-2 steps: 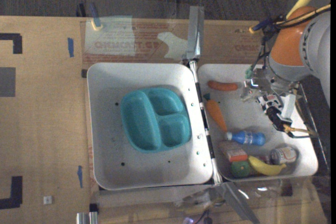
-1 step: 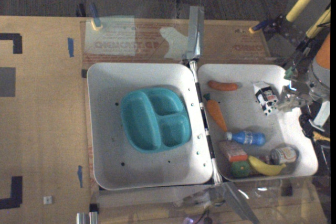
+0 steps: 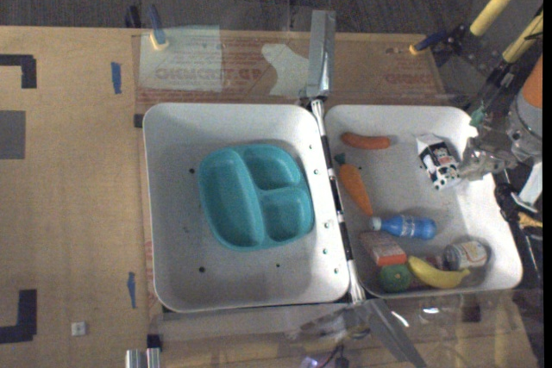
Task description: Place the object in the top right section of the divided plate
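Observation:
A teal divided plate (image 3: 226, 201) lies in the left white bin (image 3: 172, 254); its top right section (image 3: 276, 171) holds nothing. My gripper (image 3: 470, 163) sits at the right bin's far right side, reaching in from the right edge. A small white box with black and red print (image 3: 437, 161) lies just left of it, touching or nearly touching. I cannot tell whether the box is gripped.
The right bin (image 3: 500, 228) also holds a red sausage (image 3: 366, 140), a carrot (image 3: 354, 188), a blue bottle (image 3: 405, 227), a brown packet (image 3: 384, 249), a green fruit (image 3: 396, 277), a banana (image 3: 437, 273) and a small can (image 3: 466, 254). A metal divider (image 3: 330, 185) separates the bins.

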Available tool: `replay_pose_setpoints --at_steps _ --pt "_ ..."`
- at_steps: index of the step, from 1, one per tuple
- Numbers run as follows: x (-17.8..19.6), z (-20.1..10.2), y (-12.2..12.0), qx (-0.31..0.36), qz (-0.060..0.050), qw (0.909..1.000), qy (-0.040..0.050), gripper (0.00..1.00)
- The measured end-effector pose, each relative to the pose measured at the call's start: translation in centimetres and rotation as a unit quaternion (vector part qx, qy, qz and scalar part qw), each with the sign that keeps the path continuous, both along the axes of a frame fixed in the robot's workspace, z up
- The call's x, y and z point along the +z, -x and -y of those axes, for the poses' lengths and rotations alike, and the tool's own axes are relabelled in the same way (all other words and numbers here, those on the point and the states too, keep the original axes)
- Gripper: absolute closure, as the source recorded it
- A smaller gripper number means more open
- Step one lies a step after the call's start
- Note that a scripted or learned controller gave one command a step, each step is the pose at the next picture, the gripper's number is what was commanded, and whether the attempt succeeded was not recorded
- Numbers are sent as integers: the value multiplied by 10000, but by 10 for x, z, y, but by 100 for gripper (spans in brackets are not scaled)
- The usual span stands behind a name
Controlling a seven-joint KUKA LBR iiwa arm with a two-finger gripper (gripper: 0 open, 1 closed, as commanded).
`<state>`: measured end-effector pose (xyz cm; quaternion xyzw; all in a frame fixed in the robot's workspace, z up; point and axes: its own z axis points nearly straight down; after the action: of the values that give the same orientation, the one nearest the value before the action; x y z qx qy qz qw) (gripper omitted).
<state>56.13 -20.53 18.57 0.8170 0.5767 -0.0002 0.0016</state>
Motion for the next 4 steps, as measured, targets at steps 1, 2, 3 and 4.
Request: replay_pose_setpoints --at_steps 1,2,3,4 --pt "34 -114 -97 614 4 9981 -13 100" --pt "-10 -50 0 1726 -11 9850 -14 100" --pt "-1 -167 -8 1712 -5 9852 -13 100" --pt "0 -123 -89 2021 -1 9794 -6 100"
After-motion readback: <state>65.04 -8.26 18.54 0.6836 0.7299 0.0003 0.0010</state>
